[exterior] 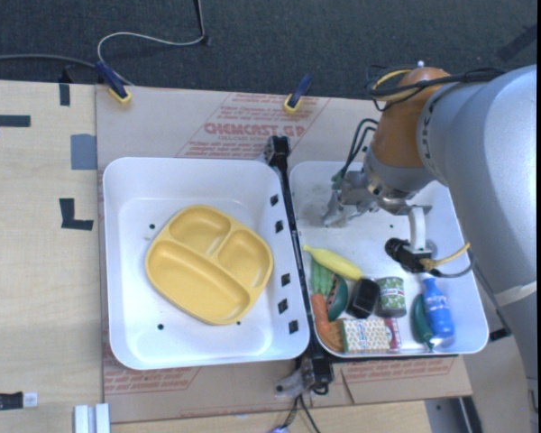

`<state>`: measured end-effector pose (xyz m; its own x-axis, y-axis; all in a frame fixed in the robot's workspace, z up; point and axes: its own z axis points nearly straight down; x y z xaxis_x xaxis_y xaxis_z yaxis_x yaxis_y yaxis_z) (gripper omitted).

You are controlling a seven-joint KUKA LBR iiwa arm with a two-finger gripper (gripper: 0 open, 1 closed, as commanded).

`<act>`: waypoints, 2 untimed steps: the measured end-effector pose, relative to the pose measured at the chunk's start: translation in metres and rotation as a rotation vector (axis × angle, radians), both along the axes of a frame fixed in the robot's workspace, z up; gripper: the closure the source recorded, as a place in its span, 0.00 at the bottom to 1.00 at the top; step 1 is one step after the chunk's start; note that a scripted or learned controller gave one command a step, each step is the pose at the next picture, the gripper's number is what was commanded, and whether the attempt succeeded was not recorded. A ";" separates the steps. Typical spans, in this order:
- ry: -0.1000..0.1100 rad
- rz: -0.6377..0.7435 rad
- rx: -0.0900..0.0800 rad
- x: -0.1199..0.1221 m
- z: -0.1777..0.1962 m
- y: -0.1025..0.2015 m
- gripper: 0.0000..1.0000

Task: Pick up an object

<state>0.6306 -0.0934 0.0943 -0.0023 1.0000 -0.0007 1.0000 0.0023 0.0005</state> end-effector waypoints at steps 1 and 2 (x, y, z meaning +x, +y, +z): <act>0.000 0.000 0.000 0.000 0.000 0.000 0.00; 0.001 0.000 0.000 0.037 -0.010 0.000 0.00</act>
